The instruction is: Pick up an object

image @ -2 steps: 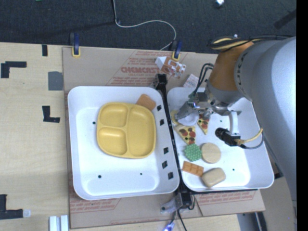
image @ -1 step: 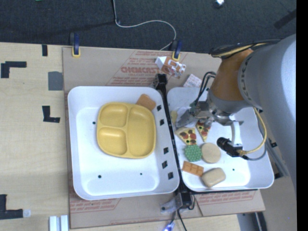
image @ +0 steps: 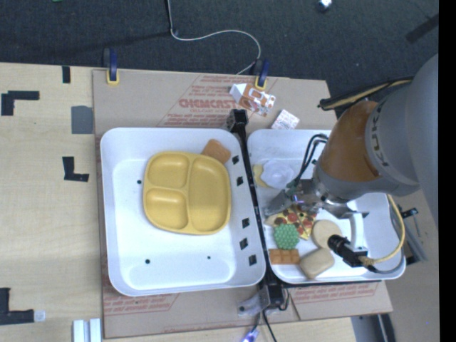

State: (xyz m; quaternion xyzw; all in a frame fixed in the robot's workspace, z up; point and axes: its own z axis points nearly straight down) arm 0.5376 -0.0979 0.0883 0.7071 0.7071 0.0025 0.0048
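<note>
My gripper (image: 288, 199) hangs low in the right bin (image: 377, 271), reaching in from the right under the orange-banded wrist. Right below it lies a toy pizza slice (image: 302, 224). Close by are a green bumpy piece (image: 286, 236), an orange waffle-like piece (image: 283, 256), a beige potato shape (image: 317, 263) and a pale round piece (image: 325, 231). A whitish clear item (image: 275, 173) rests at the bin's far left. The arm's bulk hides the gripper's tips.
The left bin (image: 121, 262) holds a yellow divided plate (image: 188, 192) and a brown bread-like piece (image: 216, 150) at its far right corner. A black divider (image: 246, 191) runs between the bins. Paper tags (image: 255, 100) lie on the cardboard behind.
</note>
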